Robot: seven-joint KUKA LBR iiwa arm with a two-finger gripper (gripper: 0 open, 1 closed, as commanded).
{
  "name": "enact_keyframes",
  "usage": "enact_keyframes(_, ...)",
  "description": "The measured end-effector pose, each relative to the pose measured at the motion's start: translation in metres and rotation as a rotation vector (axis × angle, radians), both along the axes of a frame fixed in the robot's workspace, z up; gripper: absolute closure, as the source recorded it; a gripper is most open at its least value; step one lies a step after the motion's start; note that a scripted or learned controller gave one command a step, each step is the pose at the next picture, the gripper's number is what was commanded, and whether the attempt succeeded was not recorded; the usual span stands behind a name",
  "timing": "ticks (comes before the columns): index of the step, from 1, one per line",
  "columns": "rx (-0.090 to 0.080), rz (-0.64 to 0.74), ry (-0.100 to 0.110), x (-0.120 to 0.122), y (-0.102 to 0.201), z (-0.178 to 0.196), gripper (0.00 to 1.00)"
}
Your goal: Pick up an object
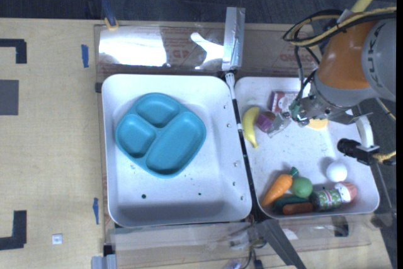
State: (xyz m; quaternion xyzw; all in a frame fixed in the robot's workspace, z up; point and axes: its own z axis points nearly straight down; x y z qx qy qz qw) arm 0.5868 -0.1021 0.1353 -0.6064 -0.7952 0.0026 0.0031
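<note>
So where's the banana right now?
The banana lies in the right bin, near its left wall toward the back, just left of a purple object.

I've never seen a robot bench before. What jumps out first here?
A big blue divided plate lies in the left bin. The grey and orange arm reaches into the right bin, which holds a banana, a carrot and a white ball.
</note>
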Motion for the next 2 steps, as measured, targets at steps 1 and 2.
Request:
enact_keyframes(1,-0.001,-0.053,-0.014,0.057,-0.009,-0.048,0.00)
enact_keyframes(2,-0.002,-0.050,-0.020,0.059,-0.008,-0.035,1.00)
